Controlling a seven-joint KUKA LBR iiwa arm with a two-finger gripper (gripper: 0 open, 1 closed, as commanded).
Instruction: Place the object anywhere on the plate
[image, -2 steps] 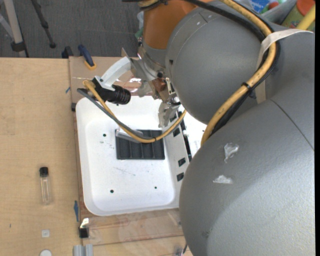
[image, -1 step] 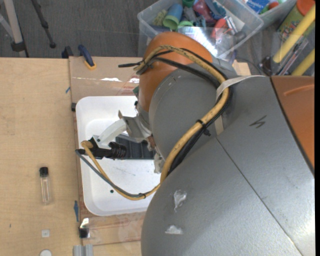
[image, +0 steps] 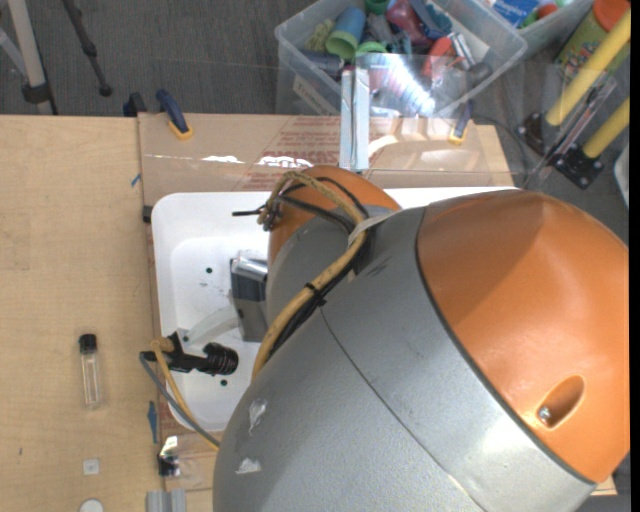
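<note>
Looming grey-and-orange arm (image: 450, 370) covers most of a shallow white plastic bin (image: 185, 250); whether its gripper is clenched cannot be told.

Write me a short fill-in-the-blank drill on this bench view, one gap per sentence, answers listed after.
1. The arm is grey with a large ____ band.
2. The arm covers most of the ____ bin.
3. A small clear vial lies on the ____ bench top, outside the bin.
4. Behind the bench, a clear ____ holds colourful items.

Answers: orange; white; wooden; tub
</note>
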